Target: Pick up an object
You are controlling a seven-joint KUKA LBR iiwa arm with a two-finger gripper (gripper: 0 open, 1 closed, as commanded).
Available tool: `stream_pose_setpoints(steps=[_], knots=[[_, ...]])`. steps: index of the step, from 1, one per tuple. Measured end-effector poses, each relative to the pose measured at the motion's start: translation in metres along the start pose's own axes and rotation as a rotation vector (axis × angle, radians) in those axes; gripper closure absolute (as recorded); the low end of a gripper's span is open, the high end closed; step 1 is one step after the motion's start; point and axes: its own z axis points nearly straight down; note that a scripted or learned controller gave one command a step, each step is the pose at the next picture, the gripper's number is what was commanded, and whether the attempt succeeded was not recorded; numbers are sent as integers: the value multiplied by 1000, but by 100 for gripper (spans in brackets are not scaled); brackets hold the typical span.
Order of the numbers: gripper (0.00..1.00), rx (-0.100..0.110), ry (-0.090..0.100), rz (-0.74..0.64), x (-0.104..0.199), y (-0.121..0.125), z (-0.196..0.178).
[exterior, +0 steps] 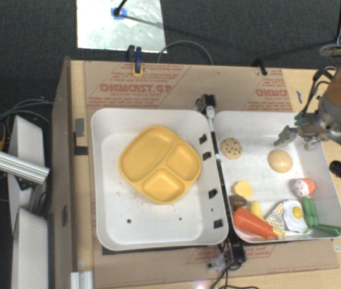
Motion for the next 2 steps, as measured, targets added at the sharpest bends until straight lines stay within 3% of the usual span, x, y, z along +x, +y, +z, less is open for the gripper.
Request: stream_pose_setpoints(steps=[1, 2], knots=[[0, -17, -6, -8, 10, 0, 74], [100, -13, 0, -8, 12, -1, 63]])
